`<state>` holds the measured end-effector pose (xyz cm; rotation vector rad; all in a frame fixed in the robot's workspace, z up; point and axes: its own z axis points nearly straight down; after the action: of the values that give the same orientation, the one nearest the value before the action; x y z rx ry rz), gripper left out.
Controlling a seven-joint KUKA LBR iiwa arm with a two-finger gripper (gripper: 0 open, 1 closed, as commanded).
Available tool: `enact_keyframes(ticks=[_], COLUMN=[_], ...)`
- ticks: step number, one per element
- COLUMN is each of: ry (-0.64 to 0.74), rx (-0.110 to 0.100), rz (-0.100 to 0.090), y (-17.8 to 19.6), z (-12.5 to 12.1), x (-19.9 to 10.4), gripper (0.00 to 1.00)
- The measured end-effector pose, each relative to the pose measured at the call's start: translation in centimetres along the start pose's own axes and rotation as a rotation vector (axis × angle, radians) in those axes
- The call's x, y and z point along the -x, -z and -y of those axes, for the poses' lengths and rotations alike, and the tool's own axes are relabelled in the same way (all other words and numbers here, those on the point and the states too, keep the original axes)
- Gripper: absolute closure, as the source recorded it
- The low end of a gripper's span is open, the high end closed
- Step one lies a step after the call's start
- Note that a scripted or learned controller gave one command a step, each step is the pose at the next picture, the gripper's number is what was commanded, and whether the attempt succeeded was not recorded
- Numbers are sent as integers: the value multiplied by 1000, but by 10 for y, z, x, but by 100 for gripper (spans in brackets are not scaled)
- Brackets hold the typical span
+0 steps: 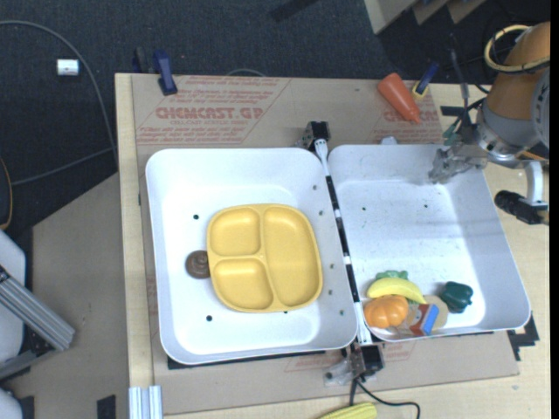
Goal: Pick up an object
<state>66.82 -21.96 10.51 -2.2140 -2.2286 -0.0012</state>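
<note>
Landmark: we place everything against the right bin, the white tray on the arm's side of the bench.
Arm: we see the grey arm with its orange band coming in over the far right corner of the right bin.
Gripper: the gripper hangs above the far rim of the right bin, near that corner; whether it is apart or together we cannot tell, as the tip is small and blurred.
Objects to pick: a cluster sits in the near part of the right bin, against its front wall: a yellow banana, an orange fruit just beside it, a red-and-blue piece touching the fruit, and a dark green piece a little apart, toward the arm's side.
Other things: a yellow divided plate lies in the left bin, on the far side of the shared wall from the right bin, with a brown disc tucked at its outer edge.
Step in hand: we judge this the approach; nothing is held, and the gripper stands well apart from the cluster.
Next move: we think it must travel across the right bin to its near end, settle over one piece, and descend. The green piece looks easiest, since it stands clear of its neighbours.
</note>
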Motion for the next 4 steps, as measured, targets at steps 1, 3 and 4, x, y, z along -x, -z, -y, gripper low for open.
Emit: enact_keyframes(ticks=[1, 3, 4], ry=[1, 3, 4], rx=[3, 9, 12], rz=[2, 8, 10], y=[11, 32, 43], z=[-1, -2, -3], x=[0, 0, 0], gripper=[100, 100, 100])
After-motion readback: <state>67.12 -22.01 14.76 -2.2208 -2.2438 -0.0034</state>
